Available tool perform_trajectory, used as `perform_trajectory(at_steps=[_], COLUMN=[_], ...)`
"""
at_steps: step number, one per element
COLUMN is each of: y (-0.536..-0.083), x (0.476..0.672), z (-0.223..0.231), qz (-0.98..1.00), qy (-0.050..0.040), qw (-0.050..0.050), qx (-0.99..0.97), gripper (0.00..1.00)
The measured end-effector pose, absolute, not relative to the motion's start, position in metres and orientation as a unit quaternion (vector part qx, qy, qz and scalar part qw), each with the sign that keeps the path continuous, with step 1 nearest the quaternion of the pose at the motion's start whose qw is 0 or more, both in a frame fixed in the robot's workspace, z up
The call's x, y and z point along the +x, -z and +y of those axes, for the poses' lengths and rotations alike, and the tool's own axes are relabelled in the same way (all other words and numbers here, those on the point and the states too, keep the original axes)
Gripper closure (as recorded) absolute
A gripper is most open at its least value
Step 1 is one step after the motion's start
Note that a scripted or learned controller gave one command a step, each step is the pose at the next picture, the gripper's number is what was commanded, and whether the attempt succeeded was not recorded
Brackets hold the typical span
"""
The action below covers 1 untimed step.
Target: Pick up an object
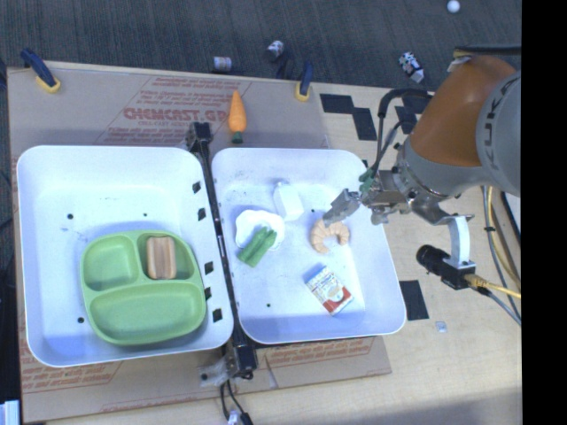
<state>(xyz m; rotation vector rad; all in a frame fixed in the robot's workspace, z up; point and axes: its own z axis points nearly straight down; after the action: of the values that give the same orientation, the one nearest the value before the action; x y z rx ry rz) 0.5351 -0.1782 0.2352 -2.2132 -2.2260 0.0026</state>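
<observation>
Gripper (339, 209) is hanging over the right bin (376, 312), reaching in from the right, and its tip is sitting just above the croissant (329, 235). I cannot tell how the tool is set, because the tip is small and dark against the bin floor; nothing is showing between it. The croissant is lying near the middle of the right bin, touching or almost touching the tip. Near it on the left a white cup (289, 200) is lying, and further left a green piece (258, 245) is resting on a white lid (250, 223), well clear of the gripper. Below the croissant a red and white packet (329, 290) is lying flat, apart from it. In the left bin (53, 184) a green tray (142, 308) is sitting with a brown block (160, 258) in its upper right compartment. Behind the bins, on the cardboard (133, 104), a carrot (236, 113) is lying, with blue clamps (40, 69) at the edge
</observation>
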Motion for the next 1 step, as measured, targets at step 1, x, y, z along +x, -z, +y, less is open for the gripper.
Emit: perform_trajectory(at_steps=[1], y=[-0.1403], x=[0.4935], z=[-0.1444], qz=[-0.710], qy=[-0.0014], qw=[0.003], qx=[-0.705], gripper=[0.00])
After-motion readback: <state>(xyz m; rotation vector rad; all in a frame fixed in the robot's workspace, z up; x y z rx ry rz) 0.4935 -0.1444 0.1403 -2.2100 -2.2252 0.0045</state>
